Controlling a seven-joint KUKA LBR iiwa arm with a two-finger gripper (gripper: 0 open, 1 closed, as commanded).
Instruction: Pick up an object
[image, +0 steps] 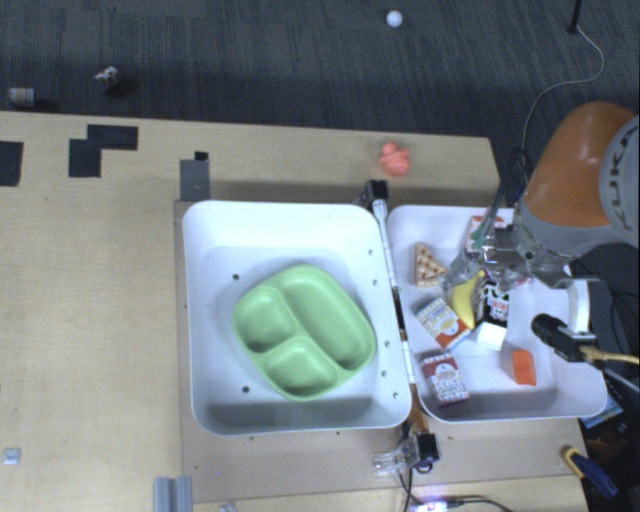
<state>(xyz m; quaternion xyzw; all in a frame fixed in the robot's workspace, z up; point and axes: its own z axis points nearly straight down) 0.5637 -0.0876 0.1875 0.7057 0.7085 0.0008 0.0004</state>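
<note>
Two bins: you see them side by side on the surface (90, 330).
Left bin (205, 300): green divided plate (303, 328).
Right bin (560, 400): banana (464, 300), waffle wedge (428, 264), small cartons (438, 320), orange block (523, 366).
Tool (487, 262): low over the banana; you cannot tell its opening.
</note>
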